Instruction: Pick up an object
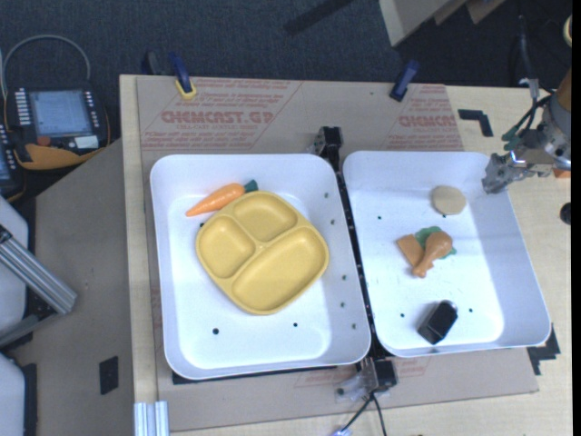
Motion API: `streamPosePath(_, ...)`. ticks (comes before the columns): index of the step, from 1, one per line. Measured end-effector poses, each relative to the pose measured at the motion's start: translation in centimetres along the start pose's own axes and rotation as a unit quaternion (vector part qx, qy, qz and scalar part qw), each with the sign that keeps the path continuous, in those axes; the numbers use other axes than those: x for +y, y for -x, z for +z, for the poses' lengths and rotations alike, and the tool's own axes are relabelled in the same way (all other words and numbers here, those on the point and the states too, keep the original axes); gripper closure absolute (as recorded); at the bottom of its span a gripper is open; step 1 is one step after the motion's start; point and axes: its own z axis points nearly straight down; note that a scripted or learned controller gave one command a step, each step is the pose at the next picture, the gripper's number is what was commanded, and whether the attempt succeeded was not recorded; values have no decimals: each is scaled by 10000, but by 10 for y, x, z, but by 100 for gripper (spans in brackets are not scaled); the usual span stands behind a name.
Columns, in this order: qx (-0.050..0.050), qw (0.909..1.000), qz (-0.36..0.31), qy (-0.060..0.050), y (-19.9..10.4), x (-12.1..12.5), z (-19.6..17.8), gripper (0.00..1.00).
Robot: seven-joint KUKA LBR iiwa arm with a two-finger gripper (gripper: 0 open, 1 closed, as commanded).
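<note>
Over right bin's (517,243) far corner, end effector (497,178), nothing held

Arm (556,125): cut off by the right edge; only a short stretch near the wrist visible. Pincer (495,178): small and blurred, finger state unreadable. Carrot (216,199): lower side partly hidden under the rim of the yellow divided plate (262,252). Black object (438,322): too dark and small to identify. Pendant (53,121): screen contents illegible, left side cropped by the edge. Surface (300,107): printed lettering faint and only partly readable.
</note>
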Motion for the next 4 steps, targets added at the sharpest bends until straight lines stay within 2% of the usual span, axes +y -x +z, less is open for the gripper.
streamPosePath(1, 2, 10000, -4, -5, -2, 9, -47, 100)
streamPosePath(2, 30, 10000, -22, -48, -53, 7, -52, 100)
streamPosePath(3, 33, 10000, -27, -59, -110, 19, -42, 100)
streamPosePath(4, 31, 10000, -26, -51, -162, 20, -47, 100)
